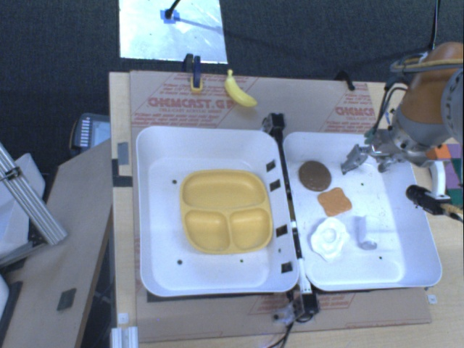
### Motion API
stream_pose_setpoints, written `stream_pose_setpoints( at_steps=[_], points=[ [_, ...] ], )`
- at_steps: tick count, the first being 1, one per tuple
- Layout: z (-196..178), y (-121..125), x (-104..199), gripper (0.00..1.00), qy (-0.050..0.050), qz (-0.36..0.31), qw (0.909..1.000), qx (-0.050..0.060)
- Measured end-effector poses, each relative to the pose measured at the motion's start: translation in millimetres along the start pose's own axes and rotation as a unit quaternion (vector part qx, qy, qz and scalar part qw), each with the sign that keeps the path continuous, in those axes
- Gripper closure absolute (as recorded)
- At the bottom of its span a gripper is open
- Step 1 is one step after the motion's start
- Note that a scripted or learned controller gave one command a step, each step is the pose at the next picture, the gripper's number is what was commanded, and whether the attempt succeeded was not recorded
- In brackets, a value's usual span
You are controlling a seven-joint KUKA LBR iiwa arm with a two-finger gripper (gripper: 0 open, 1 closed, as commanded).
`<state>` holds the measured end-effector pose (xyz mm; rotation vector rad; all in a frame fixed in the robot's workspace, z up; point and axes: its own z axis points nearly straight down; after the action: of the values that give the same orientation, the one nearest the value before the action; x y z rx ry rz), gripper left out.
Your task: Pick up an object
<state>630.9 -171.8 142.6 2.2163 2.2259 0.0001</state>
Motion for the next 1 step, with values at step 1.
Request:
stream_pose_setpoints(
  at_steps=[1],
  points=[
    [50.5, 0.8, 0.4, 0.0, 0.0, 0.0, 1.0, 0.0]
  ],
)
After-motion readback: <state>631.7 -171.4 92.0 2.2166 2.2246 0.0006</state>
